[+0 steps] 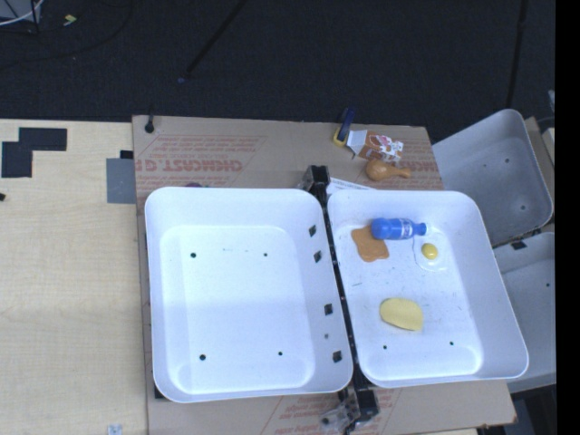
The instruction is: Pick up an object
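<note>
The right bin (494, 333) holds several small objects. A blue bottle with a white cap (397, 229) lies on its side near the far end. A flat orange-brown piece (370, 245) lies just in front of it. A fried-egg toy with a yellow yolk (430, 253) rests to the bottle's right. A yellow lump (401, 314) sits nearer the front.
The left bin (163, 288) stands beside the right one on a cardboard sheet (236, 157). Behind the bins lie an orange-brown toy (384, 170), a small packet (381, 143) and a blue-and-yellow item (344, 127). A grey metal plate (498, 166) stands at the right.
</note>
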Controlling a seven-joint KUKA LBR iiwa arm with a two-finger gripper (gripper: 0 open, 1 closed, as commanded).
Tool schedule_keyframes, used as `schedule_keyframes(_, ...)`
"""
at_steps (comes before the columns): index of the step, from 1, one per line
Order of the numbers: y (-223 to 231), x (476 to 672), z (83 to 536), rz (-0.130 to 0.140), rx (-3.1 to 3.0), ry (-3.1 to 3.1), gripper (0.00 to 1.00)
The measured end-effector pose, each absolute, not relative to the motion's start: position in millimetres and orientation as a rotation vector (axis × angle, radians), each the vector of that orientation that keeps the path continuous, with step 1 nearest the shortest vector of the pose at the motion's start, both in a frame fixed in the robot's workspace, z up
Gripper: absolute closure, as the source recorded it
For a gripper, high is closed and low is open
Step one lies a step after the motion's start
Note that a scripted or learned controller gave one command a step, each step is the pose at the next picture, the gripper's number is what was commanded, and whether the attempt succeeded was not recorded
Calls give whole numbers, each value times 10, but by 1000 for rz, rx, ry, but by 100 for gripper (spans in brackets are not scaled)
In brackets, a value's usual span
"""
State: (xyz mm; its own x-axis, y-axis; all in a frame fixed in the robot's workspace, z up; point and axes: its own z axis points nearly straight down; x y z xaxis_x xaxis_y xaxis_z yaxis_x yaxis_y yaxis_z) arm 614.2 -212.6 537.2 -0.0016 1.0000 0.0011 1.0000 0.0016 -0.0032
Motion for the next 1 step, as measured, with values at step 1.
schedule_keyframes(1,-2126,6142,5373,2,-2218,-2221,0)
